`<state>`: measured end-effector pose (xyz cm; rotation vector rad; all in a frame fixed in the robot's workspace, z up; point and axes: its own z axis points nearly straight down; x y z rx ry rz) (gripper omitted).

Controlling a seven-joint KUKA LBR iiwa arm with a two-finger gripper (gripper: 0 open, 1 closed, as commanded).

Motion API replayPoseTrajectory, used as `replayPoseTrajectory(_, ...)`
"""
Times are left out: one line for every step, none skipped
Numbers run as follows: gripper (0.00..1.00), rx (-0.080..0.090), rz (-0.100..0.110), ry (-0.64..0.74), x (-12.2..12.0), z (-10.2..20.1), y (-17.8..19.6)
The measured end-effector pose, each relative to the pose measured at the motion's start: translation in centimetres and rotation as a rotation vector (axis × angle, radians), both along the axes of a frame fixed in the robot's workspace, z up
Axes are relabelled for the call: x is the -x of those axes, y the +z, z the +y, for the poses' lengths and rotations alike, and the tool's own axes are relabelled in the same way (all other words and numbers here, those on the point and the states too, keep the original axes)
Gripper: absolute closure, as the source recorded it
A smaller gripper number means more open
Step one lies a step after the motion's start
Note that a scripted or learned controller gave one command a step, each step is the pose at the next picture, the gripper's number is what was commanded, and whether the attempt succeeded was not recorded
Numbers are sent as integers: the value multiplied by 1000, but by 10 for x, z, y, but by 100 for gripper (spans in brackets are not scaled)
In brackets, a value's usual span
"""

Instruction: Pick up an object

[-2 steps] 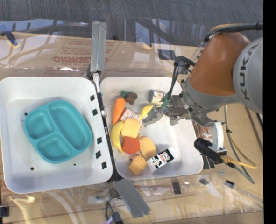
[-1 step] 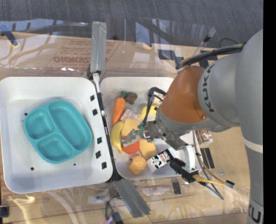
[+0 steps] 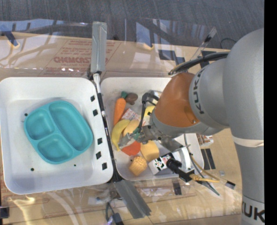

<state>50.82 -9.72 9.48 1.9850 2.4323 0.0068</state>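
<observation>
The right bin [image 3: 111,86] holds several toy foods. An orange carrot [image 3: 119,109] lies at its left, with a yellow banana [image 3: 118,132] below it. A red-orange wedge [image 3: 131,148], a yellow cheese block [image 3: 150,151] and a tan waffle piece [image 3: 138,165] lie toward the front. A black-and-white box [image 3: 160,164] sits at the front right. A small brown item [image 3: 131,97] is at the back. My gripper [image 3: 137,135] is low in the bin, just right of the banana and above the red-orange wedge. The orange wrist band hides much of the bin's right half.
The left bin [image 3: 7,125] holds a teal divided plate [image 3: 57,131]. A white packet [image 3: 131,114] lies beside the carrot. The grey divider strip [image 3: 99,46] runs between the bins at the back. The arm's bulk [image 3: 232,93] covers the right side of the bench.
</observation>
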Motion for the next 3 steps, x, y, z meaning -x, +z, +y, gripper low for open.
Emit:
replayPoseTrajectory(100,0,10,0,3,-2,6)
replayPoseTrajectory(100,0,3,14,-51,74,99)
replayPoseTrajectory(100,2,15,-205,-21,79,96)
